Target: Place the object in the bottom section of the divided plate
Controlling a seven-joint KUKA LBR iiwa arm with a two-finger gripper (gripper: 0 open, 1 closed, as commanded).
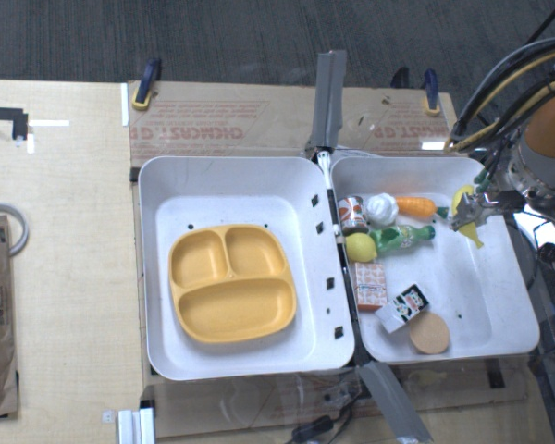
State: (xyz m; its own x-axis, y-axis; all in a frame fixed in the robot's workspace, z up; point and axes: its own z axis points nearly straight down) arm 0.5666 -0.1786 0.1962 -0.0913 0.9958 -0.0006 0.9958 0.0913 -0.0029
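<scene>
A yellow divided plate [231, 283] lies in the left bin [157, 276], its large bottom section [236, 309] bare and facing the near edge. My gripper [474, 213] hangs over the right bin's far right side. A yellow curved object [463, 198], like a banana, sits between its fingers, one end poking out above them and the other below. The gripper is well to the right of the plate, with the bins' shared wall between them.
The right bin [499, 285] holds a small can [351, 214], a white ball [382, 208], a carrot [414, 207], a green bottle [402, 238], a lemon [360, 247], a red packet [370, 286], a black-and-white carton [405, 307] and a tan disc [430, 335].
</scene>
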